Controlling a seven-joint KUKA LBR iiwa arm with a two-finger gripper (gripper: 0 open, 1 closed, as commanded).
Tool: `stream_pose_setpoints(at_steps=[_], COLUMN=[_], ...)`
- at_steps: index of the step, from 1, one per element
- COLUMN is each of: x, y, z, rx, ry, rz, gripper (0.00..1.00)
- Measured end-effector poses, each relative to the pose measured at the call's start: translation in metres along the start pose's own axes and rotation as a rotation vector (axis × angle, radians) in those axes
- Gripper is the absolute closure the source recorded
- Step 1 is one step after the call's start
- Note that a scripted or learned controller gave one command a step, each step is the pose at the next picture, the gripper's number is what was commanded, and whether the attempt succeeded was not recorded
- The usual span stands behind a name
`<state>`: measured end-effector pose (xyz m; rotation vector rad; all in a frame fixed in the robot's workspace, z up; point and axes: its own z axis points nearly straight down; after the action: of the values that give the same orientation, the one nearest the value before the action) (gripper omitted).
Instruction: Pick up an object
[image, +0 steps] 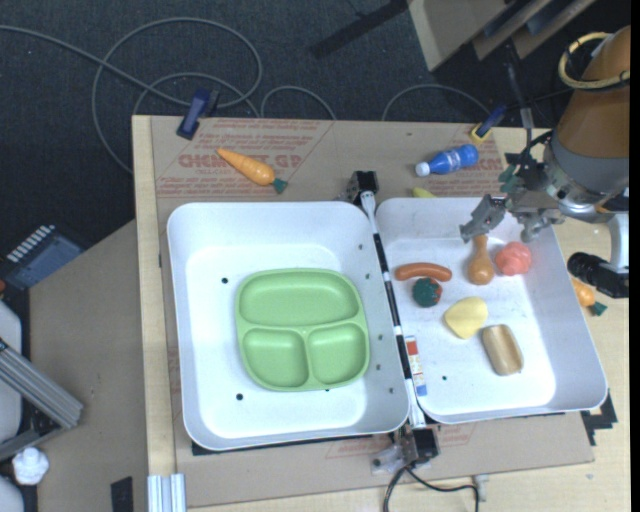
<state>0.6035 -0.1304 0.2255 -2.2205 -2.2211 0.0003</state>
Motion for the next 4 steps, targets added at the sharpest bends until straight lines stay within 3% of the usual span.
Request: stream_pose_setpoints(at_steps=[1, 3, 4], x=[0.020, 0.038, 0.038], y=[-0.006, -0.041, -0.041], z=[0.141, 0.141, 0.131], rx=[-0.001, 0.001, -0.001], ry=[-0.001, 0.001, 0.000], rz=[-0.001, 0.001, 0.002], gripper=[0.00, 0.00, 1.00])
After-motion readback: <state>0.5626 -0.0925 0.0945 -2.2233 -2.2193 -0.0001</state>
